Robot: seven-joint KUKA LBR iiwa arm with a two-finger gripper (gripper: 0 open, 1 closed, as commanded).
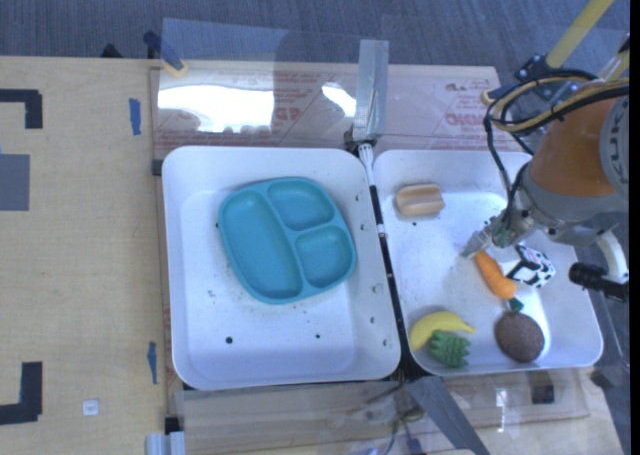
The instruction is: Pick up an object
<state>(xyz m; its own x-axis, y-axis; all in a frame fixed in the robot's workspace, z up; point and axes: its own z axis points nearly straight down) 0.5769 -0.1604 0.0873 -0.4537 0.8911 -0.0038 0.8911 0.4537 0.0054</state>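
Hand: the hand point(487, 240) is low over the right bin, at the upper tip of the carrot; whether it is open or closed cannot be told.
Carrot: an orange toy carrot point(495, 275) lies slanted in the right bin point(440, 243), just below the hand.
Beside it: a black-and-white toy point(530, 269) to the carrot's right, a brown round fruit point(520, 337) below.
Front of bin: a yellow banana point(443, 324) touching a green toy point(449, 349).
Back of bin: a tan bread roll point(419, 200).
Left bin: the white left bin point(200, 333) holds a teal divided plate point(287, 238).
Worktop: the pale wood worktop point(80, 263) carries both bins side by side.
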